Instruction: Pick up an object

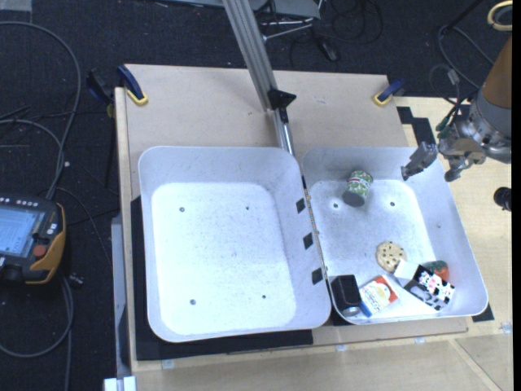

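Gripper (pixel 434 162), fingers spread and empty, hangs over the right bin's (pixel 407 187) far right rim. Nearest target: the can (pixel 357 186), standing alone. Centre above it, descend straight, then close.

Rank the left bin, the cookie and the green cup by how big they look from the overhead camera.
1. left bin, by far the largest.
2. green cup and cookie: they look about alike, so I won't rank them.
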Robot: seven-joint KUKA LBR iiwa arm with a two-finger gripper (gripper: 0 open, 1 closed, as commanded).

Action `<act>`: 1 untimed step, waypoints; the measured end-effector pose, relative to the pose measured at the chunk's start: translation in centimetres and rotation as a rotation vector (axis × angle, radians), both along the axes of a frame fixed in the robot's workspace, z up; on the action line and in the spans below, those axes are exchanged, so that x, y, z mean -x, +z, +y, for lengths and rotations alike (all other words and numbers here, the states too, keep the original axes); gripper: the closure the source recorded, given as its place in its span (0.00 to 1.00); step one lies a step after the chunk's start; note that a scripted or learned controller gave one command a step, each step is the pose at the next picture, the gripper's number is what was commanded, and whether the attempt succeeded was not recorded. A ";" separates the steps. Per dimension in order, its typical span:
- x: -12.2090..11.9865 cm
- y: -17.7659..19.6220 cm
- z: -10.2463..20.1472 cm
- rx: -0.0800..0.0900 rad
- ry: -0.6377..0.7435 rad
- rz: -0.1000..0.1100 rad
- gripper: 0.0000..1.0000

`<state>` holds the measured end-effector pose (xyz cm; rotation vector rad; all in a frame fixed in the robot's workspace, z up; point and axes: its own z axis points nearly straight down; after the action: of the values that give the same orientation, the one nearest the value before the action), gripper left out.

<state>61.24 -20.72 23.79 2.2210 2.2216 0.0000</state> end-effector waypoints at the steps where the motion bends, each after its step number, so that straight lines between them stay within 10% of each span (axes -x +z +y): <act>1: -2.5 -3.4 -0.7 -0.001 0.068 0.002 0.00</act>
<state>63.75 -21.38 20.43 2.1456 2.2973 -0.0018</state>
